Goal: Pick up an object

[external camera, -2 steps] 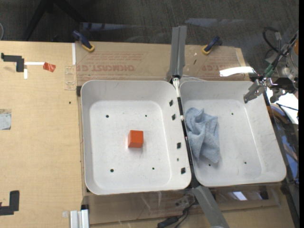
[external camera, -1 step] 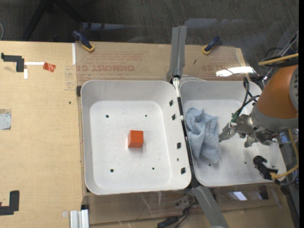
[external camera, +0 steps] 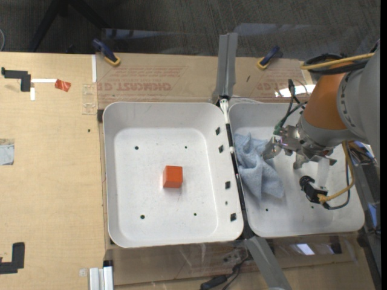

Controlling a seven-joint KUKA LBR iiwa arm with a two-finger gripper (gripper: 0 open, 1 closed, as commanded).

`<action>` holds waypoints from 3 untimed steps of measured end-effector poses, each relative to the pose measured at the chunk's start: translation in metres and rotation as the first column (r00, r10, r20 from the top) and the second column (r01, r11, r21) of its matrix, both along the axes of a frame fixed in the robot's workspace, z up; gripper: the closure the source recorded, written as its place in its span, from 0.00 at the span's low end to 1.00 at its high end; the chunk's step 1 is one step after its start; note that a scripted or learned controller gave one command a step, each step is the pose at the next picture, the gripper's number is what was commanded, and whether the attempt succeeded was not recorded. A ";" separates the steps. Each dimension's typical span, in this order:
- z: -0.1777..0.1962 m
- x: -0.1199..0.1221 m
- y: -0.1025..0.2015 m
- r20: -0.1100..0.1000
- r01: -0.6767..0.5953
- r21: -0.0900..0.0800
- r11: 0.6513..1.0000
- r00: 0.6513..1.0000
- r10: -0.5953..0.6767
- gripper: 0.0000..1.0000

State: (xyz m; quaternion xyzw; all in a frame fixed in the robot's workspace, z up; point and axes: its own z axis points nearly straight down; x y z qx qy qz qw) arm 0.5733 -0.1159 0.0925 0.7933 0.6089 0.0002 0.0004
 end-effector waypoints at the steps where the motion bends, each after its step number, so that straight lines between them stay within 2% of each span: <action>1: 0.099 0.006 0.070 -0.003 0.021 0.000 1.000 1.000 -0.021 0.00; 2: 0.098 -0.023 0.102 -0.006 0.222 -0.001 0.975 0.975 -0.222 0.00; 3: 0.118 -0.096 0.101 -0.006 0.336 -0.002 0.942 0.942 -0.336 0.00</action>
